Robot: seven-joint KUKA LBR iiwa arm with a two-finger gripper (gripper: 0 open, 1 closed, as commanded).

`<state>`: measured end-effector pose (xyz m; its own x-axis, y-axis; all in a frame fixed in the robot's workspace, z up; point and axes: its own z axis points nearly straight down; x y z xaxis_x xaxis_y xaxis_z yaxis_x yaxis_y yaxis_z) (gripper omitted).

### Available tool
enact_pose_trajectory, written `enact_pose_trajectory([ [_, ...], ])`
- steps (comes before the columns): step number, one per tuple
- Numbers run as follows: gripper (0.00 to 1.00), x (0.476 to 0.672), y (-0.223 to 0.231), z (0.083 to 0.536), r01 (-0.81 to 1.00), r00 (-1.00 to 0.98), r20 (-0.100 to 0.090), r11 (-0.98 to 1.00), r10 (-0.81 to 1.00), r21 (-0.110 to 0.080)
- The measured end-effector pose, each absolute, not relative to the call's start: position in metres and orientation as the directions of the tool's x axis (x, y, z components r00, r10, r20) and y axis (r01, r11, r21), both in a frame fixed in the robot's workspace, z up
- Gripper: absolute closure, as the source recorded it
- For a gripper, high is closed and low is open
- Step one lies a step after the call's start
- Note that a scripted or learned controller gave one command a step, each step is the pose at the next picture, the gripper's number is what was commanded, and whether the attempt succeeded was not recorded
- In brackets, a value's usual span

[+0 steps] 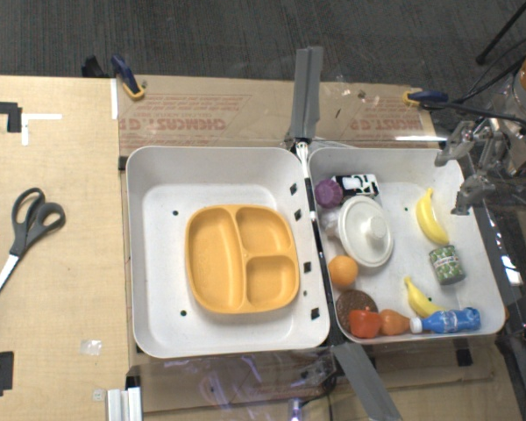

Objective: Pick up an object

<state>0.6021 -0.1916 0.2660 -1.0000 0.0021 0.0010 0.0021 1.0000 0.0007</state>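
Two white bins sit side by side on my desk. Along the near edge of the right bin [495,261] lie a blue bottle [447,321], a tomato [364,323] and a small banana [418,297]. Farther in are an orange [343,271], a green can [446,265], a white lidded bowl [366,229] and a larger banana [430,217]. The left bin [149,261] holds a yellow divided plate [242,258]. My claw [470,178] hangs over the right bin's far right corner; whether it is parted or closed, I cannot tell.

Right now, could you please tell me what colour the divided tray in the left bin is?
The divided tray is yellow-orange, seen clearly in the camera view.
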Motion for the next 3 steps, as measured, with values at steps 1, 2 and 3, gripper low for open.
enact_pose_trajectory([
  [1,0.00,0.640,-0.215,0.108,0.311,-0.950,0.000,0.950,0.311,0.000],
  [2,0.00,0.642,-0.216,0.091,0.342,-0.940,-0.001,0.940,0.342,0.000],
  [3,1.00,0.644,-0.215,0.100,0.338,-0.941,-0.004,0.941,0.338,-0.001],
])
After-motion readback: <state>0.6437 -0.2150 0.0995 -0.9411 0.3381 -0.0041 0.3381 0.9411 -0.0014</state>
